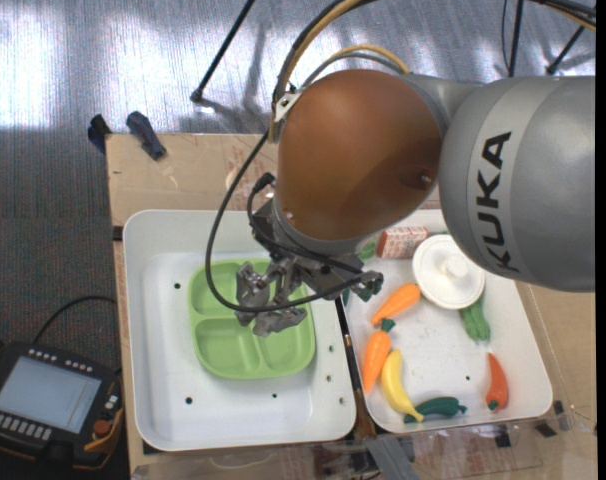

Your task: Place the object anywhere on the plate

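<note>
Camera view: gripper (268, 306) over green plate (223, 343), its grasp seemingly empty.

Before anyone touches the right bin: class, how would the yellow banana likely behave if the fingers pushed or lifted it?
The banana looks like a glossy plastic toy, so probably stiff, light and somewhat slippery. Its curved shape suggests a push would pivot or rock it rather than slide it straight. It lies close to a carrot and a green vegetable, so a nudge may shift those too.

Green sectioned plate (251, 343) — flat in left bin (163, 408).
</note>
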`<action>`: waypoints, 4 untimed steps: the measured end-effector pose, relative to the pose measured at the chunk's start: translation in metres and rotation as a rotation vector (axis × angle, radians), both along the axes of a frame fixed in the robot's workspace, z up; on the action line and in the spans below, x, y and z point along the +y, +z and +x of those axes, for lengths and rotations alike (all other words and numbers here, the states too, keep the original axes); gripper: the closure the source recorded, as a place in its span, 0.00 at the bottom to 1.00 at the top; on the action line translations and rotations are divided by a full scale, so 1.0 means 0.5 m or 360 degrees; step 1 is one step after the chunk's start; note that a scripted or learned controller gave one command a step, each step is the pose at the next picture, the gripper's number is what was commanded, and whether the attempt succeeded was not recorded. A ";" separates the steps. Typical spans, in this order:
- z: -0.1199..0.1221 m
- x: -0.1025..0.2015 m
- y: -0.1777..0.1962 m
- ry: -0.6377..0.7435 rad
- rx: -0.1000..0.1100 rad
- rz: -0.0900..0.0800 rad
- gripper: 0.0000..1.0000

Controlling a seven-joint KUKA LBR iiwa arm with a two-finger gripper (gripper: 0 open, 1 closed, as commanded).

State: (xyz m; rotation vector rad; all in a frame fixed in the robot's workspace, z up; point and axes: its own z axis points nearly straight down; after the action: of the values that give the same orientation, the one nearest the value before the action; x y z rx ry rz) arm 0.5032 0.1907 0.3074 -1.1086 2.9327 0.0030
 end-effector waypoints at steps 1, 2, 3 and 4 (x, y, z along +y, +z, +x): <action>-0.044 0.002 -0.027 0.0394 0.0011 -0.0005 1.00; 0.033 0.018 -0.032 0.0054 0.0009 -0.0003 1.00; 0.035 0.020 -0.012 0.0051 0.0006 0.0001 1.00; -0.027 -0.069 0.091 0.0080 -0.0002 -0.0002 1.00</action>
State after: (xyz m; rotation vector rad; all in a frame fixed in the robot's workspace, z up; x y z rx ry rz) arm 0.4898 0.1559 0.3530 -1.1821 2.9033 0.0008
